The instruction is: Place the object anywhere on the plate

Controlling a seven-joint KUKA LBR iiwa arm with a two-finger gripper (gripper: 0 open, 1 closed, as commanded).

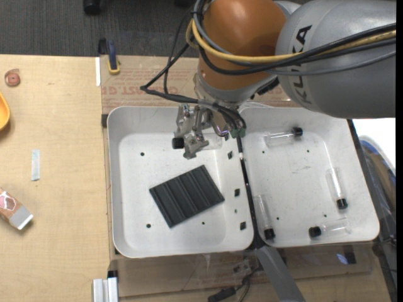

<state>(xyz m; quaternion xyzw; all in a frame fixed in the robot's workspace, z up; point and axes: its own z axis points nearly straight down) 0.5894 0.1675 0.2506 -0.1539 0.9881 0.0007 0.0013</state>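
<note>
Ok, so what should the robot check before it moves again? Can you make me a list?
1. Gripper is over the left bin: ok.
2. Ridged black plate lies flat in that bin: ok.
3. An object is between the fingers: cannot tell, the view is too cluttered there.
4. Gripper is right above the plate: not ok, it sits toward the bin's back edge, beyond the plate.
5. Clear tubes in the right bin are out of the way: ok.

Orange dish at bench's left edge, clamp nr bin corner.
</note>
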